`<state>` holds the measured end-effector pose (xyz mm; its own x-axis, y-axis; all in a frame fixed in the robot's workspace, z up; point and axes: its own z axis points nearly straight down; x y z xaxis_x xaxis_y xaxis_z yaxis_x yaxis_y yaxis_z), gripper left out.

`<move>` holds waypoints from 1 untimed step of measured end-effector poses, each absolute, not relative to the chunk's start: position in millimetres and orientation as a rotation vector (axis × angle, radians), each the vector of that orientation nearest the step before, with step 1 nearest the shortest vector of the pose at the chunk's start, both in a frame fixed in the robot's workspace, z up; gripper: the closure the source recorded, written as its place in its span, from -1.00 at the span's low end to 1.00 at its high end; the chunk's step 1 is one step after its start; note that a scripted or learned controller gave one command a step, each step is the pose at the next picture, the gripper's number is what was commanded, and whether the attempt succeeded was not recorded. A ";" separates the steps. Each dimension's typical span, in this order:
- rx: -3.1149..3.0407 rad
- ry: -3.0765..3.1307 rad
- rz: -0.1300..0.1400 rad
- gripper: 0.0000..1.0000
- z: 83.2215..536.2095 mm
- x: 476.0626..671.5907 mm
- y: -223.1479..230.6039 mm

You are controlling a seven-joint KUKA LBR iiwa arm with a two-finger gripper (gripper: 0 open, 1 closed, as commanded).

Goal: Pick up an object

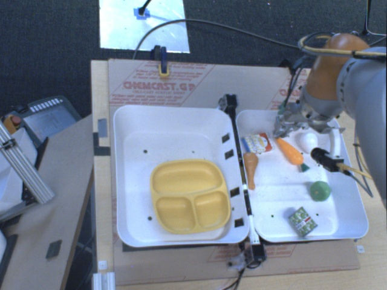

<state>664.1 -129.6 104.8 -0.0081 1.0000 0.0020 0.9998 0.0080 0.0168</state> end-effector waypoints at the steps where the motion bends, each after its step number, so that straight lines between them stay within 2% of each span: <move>1: 2.211 2.221 0.008 1.00 169.7 662.7 -132.1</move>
<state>662.7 -132.1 169.7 -0.0047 1.0000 -0.0022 0.9999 0.0047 0.0089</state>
